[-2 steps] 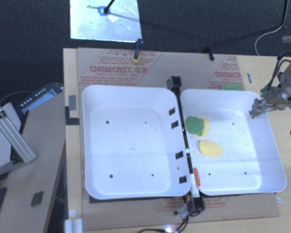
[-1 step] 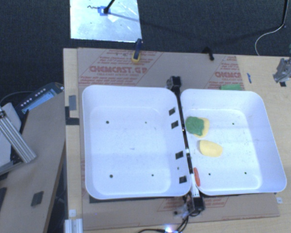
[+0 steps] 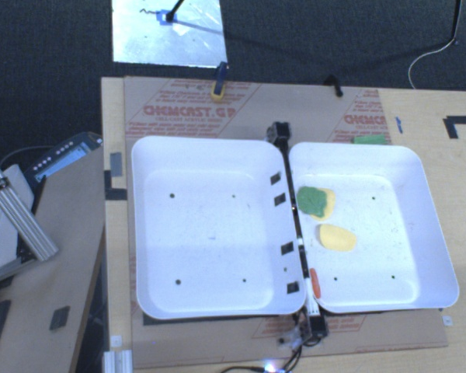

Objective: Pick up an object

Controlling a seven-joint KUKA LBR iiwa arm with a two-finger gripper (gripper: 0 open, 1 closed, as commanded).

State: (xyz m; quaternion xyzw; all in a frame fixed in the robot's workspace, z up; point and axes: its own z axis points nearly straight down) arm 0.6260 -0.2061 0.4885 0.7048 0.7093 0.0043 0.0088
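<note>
1. I am looking down on a wooden bench (image 3: 419, 107) with 2 shallow white plastic bins side by side.
2. The left white bin (image 3: 210, 228) has only small dark dots on its floor.
3. The right white bin (image 3: 396, 231) holds the things I could pick up.
4. A bumpy green lump (image 3: 311, 200) lies near the left wall of the right bin, toward the far side. It sits partly on a pale yellow piece (image 3: 327, 200) that peeks out at its right edge, and the 2 touch.
5. A flat yellow oval thing (image 3: 337, 238) lies just in front of the green lump, near it but apart.
6. A thin orange-red stick (image 3: 315, 283) lies right along the left wall of the right bin, at the near end.
7. A small flat green piece (image 3: 370, 139) rests on the bench just behind the far rim of the right bin.
8. A yellow and blue clip (image 3: 218, 82) sits at the far edge of the bench.
9. A shiny silver sheet (image 3: 167, 22) lies on the dark floor behind the bench.
10. I cannot tell if the robot's hand is open or closed.
</note>
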